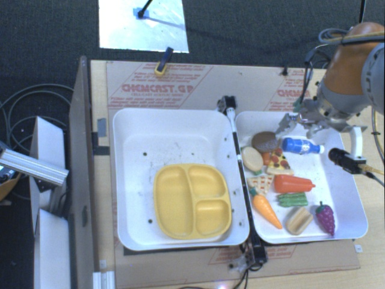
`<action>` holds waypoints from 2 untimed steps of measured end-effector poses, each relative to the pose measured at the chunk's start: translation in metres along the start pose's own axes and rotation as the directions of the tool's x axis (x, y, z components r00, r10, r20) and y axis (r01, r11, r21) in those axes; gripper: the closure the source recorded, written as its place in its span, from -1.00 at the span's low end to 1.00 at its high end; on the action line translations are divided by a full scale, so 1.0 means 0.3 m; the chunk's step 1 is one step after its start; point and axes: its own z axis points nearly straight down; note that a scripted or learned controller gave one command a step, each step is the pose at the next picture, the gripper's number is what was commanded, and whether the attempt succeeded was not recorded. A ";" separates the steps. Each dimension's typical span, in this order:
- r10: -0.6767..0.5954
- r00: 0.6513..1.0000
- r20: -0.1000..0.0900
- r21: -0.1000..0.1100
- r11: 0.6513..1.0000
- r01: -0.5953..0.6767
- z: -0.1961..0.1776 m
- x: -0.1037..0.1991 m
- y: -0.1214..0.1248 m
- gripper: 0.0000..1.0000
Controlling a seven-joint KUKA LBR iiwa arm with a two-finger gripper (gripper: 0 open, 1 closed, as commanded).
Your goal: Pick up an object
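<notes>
Cutting off at the frame's right edge, arm (pixel 360 65) overhangs bottle (pixel 301 145).

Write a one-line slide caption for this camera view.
Gripper hovers over the right bin of toy food; yellow tray in left bin.

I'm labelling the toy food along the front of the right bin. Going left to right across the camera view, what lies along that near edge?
Carrot → hot dog bun → purple grapes.
</notes>
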 end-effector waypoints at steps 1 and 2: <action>-0.003 1.000 -0.002 0.005 1.000 0.003 0.316 0.084 0.016 -1.00; 0.002 1.000 0.007 -0.016 1.000 -0.002 0.322 0.109 -0.078 -1.00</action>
